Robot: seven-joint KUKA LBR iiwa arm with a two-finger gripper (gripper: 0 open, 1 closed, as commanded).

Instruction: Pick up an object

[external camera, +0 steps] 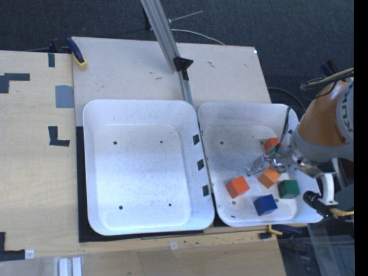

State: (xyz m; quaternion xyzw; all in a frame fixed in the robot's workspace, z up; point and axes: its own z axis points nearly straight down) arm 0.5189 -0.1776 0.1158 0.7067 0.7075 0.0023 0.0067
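The grey arm with the orange band (322,122) reached in from the right side and stood over the right shallow white plastic bin (230,125), which lay on the pale wooden tabletop (34,154) just beside the left shallow white plastic bin (138,111). The end effector (265,167) was low inside the right bin, in its right half, and its metal parts were among the blocks there. How far it was open I cannot tell, because the metal pieces were small and mixed with the objects around them, and no block was clearly seen between them. Five small blocks lay in the right bin. An orange cube (237,186) rested on the bin floor to the left of the end effector, a little apart from it. A second orange block (268,178) was just beside the end effector, on its lower right, and seemed to touch it. A third orange block (271,144) was near the bin's right wall, above the end effector and partly hidden by the arm. A dark green cube (288,188) lay to the right of the second orange block, close to it. A blue cube (265,204) lay nearest to the front wall of the bin, below the others. A grey metal bar (161,25) crossed the tabletop at a slant behind the bins.
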